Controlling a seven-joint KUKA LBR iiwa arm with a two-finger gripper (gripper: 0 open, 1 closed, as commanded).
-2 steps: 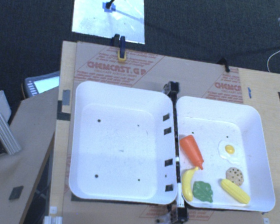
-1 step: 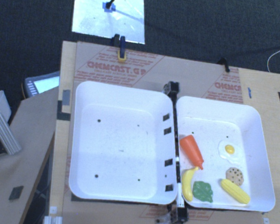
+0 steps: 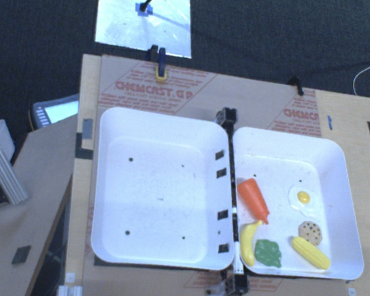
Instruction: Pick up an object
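Brown board printed with red lettering covers the surface (image 3: 256,102), which carries two white bins side by side. All the objects lie in the right bin (image 3: 342,170): an orange carrot (image 3: 254,197), a fried egg (image 3: 302,198), a cookie (image 3: 309,232), a corn cob (image 3: 311,252), a banana (image 3: 248,243) and a green leaf (image 3: 268,253). Dark carpet (image 3: 39,28) surrounds the surface, with a silvery sheet (image 3: 146,13) lying behind it.
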